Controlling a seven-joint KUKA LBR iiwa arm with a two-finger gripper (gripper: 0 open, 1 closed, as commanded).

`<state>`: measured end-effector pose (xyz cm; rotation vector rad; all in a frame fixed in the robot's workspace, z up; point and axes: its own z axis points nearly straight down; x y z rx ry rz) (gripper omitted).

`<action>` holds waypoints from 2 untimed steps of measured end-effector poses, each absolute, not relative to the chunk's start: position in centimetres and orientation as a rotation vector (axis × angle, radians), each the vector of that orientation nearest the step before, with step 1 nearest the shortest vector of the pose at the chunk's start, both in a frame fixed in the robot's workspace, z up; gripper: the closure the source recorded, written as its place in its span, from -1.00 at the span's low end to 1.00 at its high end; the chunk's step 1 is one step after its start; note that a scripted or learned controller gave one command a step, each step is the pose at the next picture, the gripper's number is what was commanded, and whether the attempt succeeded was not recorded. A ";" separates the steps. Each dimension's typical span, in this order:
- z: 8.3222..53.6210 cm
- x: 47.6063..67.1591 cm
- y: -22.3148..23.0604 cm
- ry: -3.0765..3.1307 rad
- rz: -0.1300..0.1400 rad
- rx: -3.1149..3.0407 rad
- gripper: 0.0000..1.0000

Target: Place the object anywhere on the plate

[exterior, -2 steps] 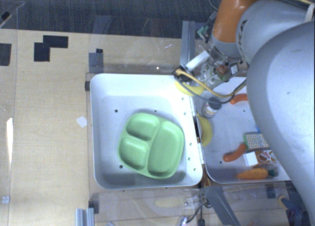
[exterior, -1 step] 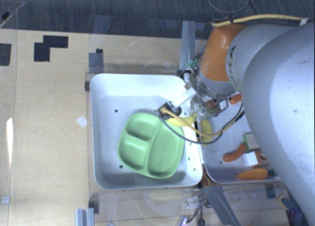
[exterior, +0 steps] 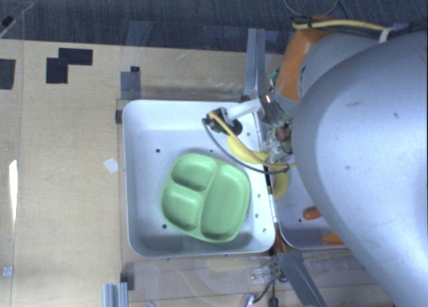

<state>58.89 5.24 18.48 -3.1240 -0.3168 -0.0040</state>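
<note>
gripper (exterior: 273, 137): seen at the seam between the two bins, towards their far side, under the large grey arm (exterior: 361, 138) that covers most of the right bin (exterior: 294, 229); whether it is open or closed cannot be told, as the wrist hides its tips. object: yellow curved object (exterior: 245, 152), banana-like, lying in the left bin (exterior: 140, 165) at its right wall, slanting from upper left to lower right; its right end reaches the seam just below the gripper, and contact between the two cannot be made out. plate (exterior: 200, 198): green, three compartments, flat on the floor of the left bin, near side; the yellow curved object lies just beyond the plate's upper right corner, close to the rim but not on it. other contents: two small orange items (exterior: 311, 213) on the floor of the right bin, at the arm's edge.
</note>
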 end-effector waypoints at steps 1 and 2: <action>23.3 48.7 14.7 -0.350 -0.005 -3.120 1.00; 23.3 48.7 14.7 -0.349 -0.004 -3.121 -1.00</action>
